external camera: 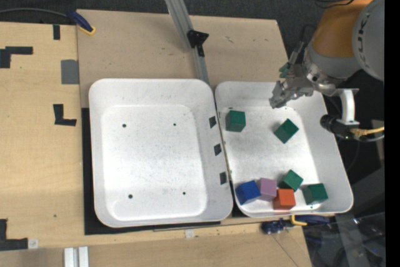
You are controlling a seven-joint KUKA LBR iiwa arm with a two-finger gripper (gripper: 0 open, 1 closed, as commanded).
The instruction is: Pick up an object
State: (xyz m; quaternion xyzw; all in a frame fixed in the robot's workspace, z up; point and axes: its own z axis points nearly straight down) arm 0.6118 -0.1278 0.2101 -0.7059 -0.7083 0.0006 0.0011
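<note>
My gripper (279, 99) hangs over the back of the right bin (262, 94), near its far rim. Nothing shows between its fingers. A green cube (286, 130) lies just in front of it, tilted. Another green cube (235, 120) sits to the left near the bin's left wall. At the bin's front lie a blue cube (248, 191), a purple cube (268, 187), an orange cube (285, 198) and two more green cubes (292, 180) (314, 193), packed close together.
The left bin (150, 153) stands beside the right one, sharing a middle rim. A slanted metal pole (178, 0) rises behind the bins. The grey arm with its orange band (340, 25) comes in from the right.
</note>
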